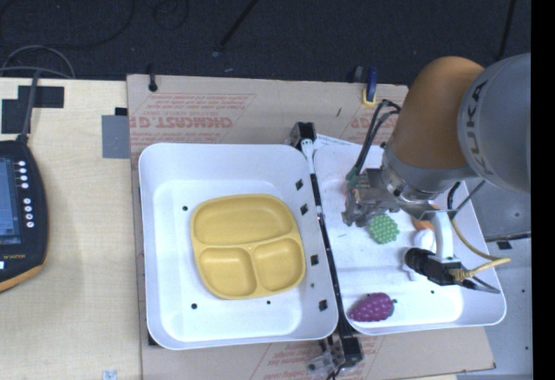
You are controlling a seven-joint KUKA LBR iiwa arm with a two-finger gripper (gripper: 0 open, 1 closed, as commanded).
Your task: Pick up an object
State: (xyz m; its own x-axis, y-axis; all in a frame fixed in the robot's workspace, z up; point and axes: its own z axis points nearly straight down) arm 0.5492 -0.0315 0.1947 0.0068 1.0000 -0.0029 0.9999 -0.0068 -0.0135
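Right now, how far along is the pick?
Done: the gripper is down in the right bin, next to the green ball. In hand: nothing that I can see; the view does not settle a grasp. Left: the grasp and lift. The purple grapes lie untouched at the bin's near edge, and the yellow plate in the left bin.

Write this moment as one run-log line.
gripper: over right bin, beside green ball | purple grapes: same bin | yellow divided plate: left bin
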